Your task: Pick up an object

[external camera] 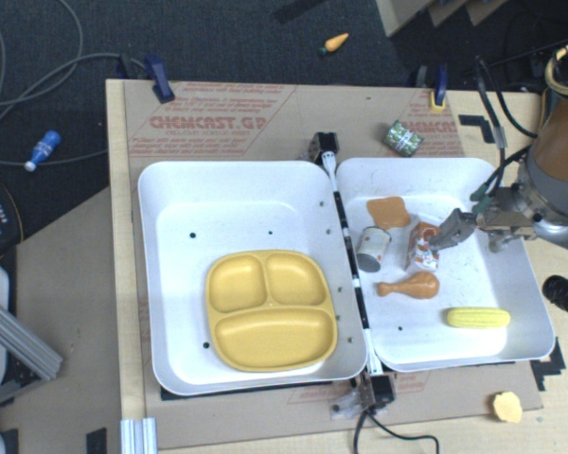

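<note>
Glossy white bins point(170, 253) hold moulded yellow tray point(270, 308).

Both bins white: left bin point(161, 253), right bin point(521, 291). In left bin, divided plate point(270, 310), mustard yellow, 3 compartments. In right bin: toast slice point(390, 212) orange-brown; small can point(372, 249) grey/silver; drumstick point(412, 288) orange-brown; corn cob point(477, 319) bright yellow; packet point(423, 247) red & white. Bench top point(265, 121) tan cardboard w/ red print. By its far edge, crushed can point(403, 139) green/white patterned; 2 blue clamps point(157, 78). Near right corner, yellow lump point(506, 406). Floor: blue bottle point(44, 148) w/ white cap, orange bit point(335, 42). Gripper point(454, 230) grey metal.
</note>
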Robot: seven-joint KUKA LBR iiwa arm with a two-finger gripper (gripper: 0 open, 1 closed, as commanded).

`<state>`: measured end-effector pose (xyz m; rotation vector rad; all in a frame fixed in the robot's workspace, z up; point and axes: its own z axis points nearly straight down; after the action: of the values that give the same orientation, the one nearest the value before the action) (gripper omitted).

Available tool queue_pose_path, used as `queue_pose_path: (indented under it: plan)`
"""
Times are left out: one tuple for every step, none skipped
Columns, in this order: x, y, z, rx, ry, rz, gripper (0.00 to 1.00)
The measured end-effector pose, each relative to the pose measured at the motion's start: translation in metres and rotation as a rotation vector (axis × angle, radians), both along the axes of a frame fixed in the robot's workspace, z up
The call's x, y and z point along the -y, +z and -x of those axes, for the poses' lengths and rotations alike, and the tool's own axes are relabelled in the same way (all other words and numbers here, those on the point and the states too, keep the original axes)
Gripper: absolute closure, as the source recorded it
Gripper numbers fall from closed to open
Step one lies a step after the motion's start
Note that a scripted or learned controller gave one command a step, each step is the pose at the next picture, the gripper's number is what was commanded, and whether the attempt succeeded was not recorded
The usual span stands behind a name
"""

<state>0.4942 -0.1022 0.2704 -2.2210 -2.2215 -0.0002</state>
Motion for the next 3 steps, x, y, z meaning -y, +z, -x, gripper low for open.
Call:
queue_pose_path:
  plan:
    - [0.032,-0.104,-0.054,-0.007,-0.002,0.0,0.0]
    - [0.02,-0.189,-0.067,0.0,0.0,0.003,0.0]
    - [0.009,-0.186,-0.019,-0.006,-0.002,-0.002,0.0]
